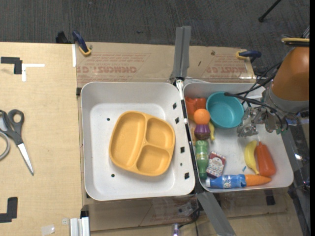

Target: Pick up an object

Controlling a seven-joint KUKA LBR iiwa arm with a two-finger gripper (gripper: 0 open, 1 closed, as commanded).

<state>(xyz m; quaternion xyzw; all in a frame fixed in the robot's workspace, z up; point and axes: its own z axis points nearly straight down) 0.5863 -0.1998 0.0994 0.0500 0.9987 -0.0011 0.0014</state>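
Gripper (247, 127) of grey metal hangs over my right bin (283, 178), just beside one round teal plastic bowl (225, 110); I cannot tell its state. Below it lie one curved yellow banana (251, 156) touching one smooth orange-red carrot-shaped toy (265, 160). I count one blue bottle (225, 182) and one green bottle (202, 154). One yellow three-compartment plastic plate (142, 143) fills my left bin (93, 132).
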